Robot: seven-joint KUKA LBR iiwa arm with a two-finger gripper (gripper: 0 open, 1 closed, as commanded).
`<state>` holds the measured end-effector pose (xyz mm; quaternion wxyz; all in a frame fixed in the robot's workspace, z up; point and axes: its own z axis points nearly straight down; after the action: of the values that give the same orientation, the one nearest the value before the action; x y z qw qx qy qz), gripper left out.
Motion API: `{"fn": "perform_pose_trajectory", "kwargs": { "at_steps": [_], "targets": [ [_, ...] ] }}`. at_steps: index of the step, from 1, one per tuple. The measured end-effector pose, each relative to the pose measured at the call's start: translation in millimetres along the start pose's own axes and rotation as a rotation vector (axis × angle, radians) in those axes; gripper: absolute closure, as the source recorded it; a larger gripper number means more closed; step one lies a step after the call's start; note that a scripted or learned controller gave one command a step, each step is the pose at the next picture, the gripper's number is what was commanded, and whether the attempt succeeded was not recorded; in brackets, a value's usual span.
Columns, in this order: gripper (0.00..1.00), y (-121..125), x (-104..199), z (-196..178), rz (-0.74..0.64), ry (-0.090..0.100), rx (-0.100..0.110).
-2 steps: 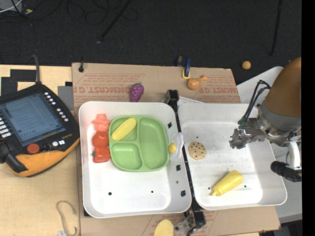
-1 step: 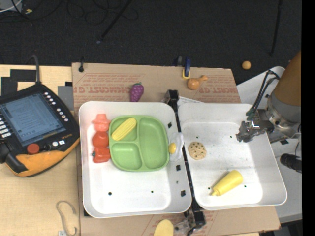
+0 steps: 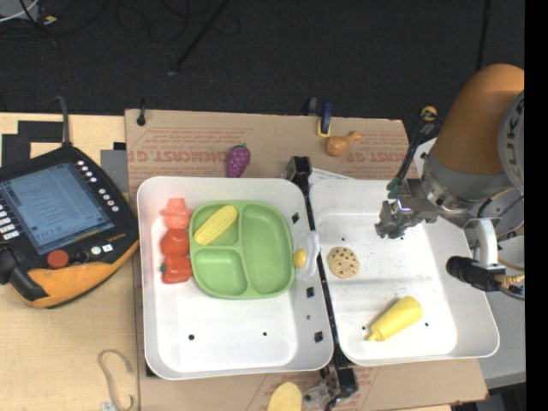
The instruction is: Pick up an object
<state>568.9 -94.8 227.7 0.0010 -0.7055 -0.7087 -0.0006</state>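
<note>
My gripper (image 3: pixel 391 226) hangs over the back half of the right bin (image 3: pixel 479 332), reaching in from the right below the orange band. A round cookie (image 3: pixel 343 262) lies on the bin floor, left of and a little nearer than the gripper. A yellow mustard bottle (image 3: pixel 395 318) lies on its side near the bin's front. In the left bin (image 3: pixel 223 341) sits a green divided plate (image 3: pixel 244 251) with a yellow corn cob (image 3: pixel 213 223) in its back left compartment. A red figure (image 3: pixel 175 241) lies left of the plate. Nothing shows between the fingers.
A small yellow item (image 3: pixel 300 259) rests on the divider between the bins. Behind the bins, a purple grape bunch (image 3: pixel 238 158) and a tan pear-like piece (image 3: pixel 342 143) lie on cardboard. A teach pendant (image 3: pixel 60 221) sits at the left. Another yellow object (image 3: pixel 285 396) lies at the front edge.
</note>
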Motion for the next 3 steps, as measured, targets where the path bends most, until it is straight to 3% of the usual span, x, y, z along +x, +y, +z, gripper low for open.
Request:
{"fn": "perform_pose_trajectory", "kwargs": {
  "at_steps": [3],
  "targets": [
    [1.0,54,137,-8,0.002,-0.001,0.001]
  ]
}}
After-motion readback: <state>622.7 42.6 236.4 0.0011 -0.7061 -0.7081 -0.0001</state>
